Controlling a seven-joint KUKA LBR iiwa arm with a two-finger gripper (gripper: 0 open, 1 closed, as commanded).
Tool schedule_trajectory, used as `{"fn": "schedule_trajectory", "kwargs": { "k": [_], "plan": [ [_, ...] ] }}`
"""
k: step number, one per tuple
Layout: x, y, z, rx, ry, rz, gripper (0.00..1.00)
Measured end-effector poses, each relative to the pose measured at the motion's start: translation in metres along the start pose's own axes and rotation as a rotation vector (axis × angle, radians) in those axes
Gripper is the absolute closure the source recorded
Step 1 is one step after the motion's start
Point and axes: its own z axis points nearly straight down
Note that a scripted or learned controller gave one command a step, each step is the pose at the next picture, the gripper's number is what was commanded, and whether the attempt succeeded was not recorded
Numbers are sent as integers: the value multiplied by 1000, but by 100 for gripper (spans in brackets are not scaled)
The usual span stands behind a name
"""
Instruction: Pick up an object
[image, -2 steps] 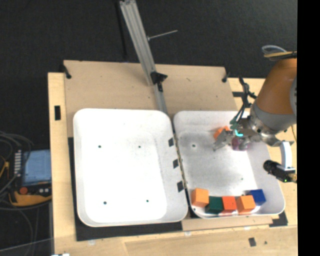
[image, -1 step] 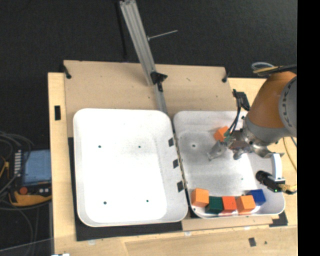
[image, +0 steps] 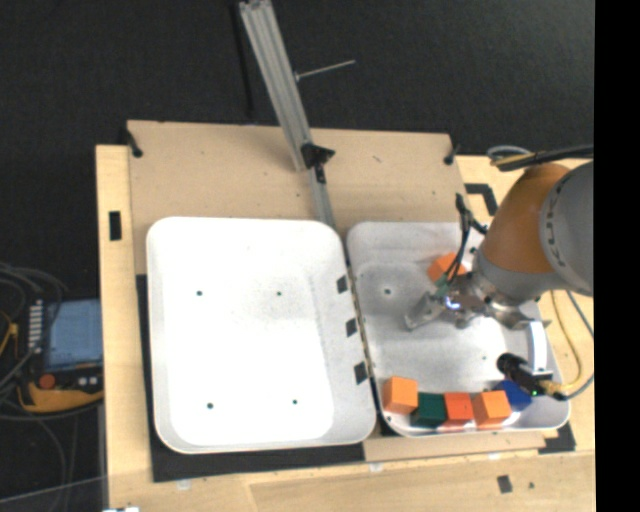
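My gripper (image: 428, 311) hangs low over the middle of the right bin (image: 400, 350), reaching in from the right under the grey arm with its orange band. An orange block (image: 442, 267) lies just behind it, partly covered by the wrist and cables. Along the bin's front edge stand an orange block (image: 402, 393), a green block (image: 431, 409), two more orange blocks (image: 459, 407) (image: 492, 406) and a blue block (image: 517, 396). I see nothing held at the gripper tip.
The left bin (image: 250, 330) lies beside the right one, sharing a middle rim with black clips. A slanted metal pole (image: 282, 95) reaches down to the back of the bins. Cables run along the bench's right side.
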Motion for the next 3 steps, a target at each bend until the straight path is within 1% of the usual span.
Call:
{"fn": "schedule_trajectory", "kwargs": {
  "k": [1, 2, 3],
  "plan": [
    [0, 1, -12, -4, 3, 7, 100],
    [-4, 13, -69, -5, 2, -6, 100],
    [-4, 14, -113, -4, 2, -7, 100]
  ]
}}
